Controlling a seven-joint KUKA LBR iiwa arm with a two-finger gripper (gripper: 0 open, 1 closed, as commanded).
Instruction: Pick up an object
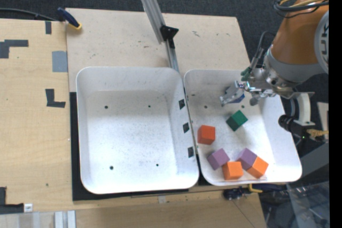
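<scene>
Green block [236, 120] sits tilted in the right-hand bin [278, 131], just below the gripper [233, 95] and nearest to it of the 6 blocks, while I cannot tell from here how the gripper is set, though nothing hangs from it.

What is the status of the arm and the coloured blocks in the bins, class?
Two-finger gripper over the right white bin, nothing visibly held. Green cube nearest, just below it. Red cube and the purple-and-orange cluster lie apart; nothing blocks the green one.
</scene>
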